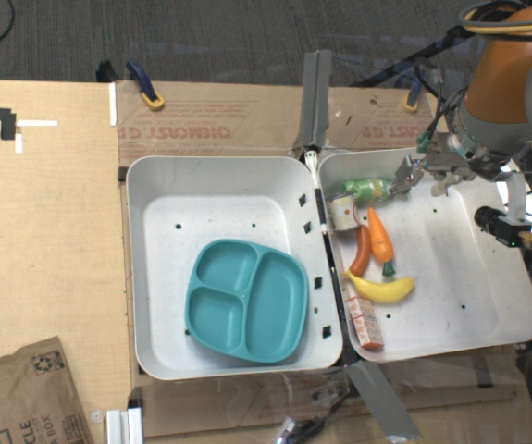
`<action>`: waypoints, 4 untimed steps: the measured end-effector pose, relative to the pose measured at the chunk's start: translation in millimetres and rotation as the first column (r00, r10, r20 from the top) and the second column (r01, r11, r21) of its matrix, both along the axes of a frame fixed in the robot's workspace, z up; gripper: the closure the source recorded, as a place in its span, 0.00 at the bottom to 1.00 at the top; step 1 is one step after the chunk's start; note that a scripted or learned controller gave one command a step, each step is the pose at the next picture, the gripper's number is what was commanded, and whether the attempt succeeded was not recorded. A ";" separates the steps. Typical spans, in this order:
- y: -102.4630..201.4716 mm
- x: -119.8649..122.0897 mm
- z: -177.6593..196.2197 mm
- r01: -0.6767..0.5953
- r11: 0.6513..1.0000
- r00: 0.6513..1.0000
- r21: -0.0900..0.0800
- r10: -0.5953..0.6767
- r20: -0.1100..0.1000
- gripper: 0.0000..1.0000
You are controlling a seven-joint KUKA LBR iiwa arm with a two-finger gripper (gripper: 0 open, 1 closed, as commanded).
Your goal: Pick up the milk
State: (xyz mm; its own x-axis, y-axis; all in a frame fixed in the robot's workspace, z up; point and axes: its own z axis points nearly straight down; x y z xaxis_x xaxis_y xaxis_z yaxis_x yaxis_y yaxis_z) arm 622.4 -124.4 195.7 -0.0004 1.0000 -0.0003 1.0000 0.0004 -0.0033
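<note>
Reach stage: my gripper (404, 179) hovers over the right bin (488, 313), beside a green bottle (365, 189); whether my jaws are apart I cannot tell. The milk carton (364, 320) lies well below-left of them, untouched; I must travel there and descend.

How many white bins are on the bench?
2. The left shallow white plastic bin holds a teal divided plate; the right shallow white plastic bin holds the food items.

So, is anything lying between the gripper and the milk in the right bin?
Yes. The gripper is by the green bottle at the bin's far end; the milk lies at the near edge. Carrot, red chili and banana lie between; nothing covers the milk.
</note>
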 end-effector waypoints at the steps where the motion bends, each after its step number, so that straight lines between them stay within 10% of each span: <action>1: -13.7 13.8 18.0 0.047 0.999 0.999 -0.001 -0.047 0.003 0.00; 2: -36.9 20.3 -80.5 0.009 1.000 1.000 -0.007 -0.009 0.026 0.00; 3: -54.7 36.6 -92.5 0.281 0.960 0.960 0.010 -0.280 -0.025 0.00; 4: -77.8 11.6 -86.7 0.320 0.947 0.947 0.016 -0.321 0.033 0.00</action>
